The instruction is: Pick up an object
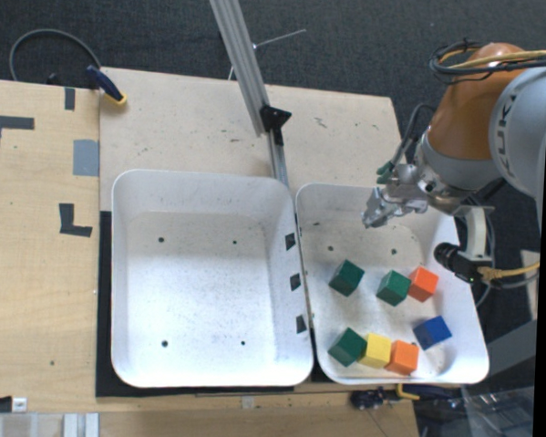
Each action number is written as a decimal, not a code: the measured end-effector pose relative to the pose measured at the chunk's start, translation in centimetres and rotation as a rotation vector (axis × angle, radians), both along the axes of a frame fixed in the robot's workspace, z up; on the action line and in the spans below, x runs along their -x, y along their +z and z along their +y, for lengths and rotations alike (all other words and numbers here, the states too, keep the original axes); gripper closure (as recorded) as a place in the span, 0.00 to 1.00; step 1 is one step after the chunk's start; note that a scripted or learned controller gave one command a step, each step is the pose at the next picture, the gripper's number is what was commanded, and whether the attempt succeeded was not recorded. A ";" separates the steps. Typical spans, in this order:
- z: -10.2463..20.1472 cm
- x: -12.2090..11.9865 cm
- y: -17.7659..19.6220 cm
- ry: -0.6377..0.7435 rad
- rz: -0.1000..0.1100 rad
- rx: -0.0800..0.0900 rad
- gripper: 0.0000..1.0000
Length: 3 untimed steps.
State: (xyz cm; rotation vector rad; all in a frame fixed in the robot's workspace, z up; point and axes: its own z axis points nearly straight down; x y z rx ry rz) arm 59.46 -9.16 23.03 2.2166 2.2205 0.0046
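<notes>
Your gripper [379, 216] sits at the upper middle of the right bin [324, 202], a small cluster of pale grey metal hanging over bare white floor. Whether it is spread or pressed together, you cannot tell; nothing shows between its tips. Behind it, toward the upper right of the frame, the arm [484, 105] swells into a smooth orange band and a rounded grey shell, with dark cables looping over the top.

Below the gripper, well apart from it, lie seven small blocks with flat faces and crisp edges. In the middle of the bin a dark green cube [346, 278] stands alone; to its right a second green cube [393, 288] touches an orange cube [423, 283]. Lower right is a blue cube [432, 331]. Along the bin's lower rim, a green block [347, 346], a yellow block [377, 349] and an orange block [403, 357] sit in a touching row.

The left bin [125, 251] is shallow matte white plastic with rounded corners, speckled with dark scuffs. Both rest on a pale wooden bench [34, 246].
</notes>
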 end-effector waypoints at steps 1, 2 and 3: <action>5.5 -0.3 -1.0 0.004 0.007 -0.002 1.00; 11.6 -0.1 -1.3 0.006 0.007 -0.003 1.00; 16.8 -1.7 -0.8 0.005 0.005 -0.003 1.00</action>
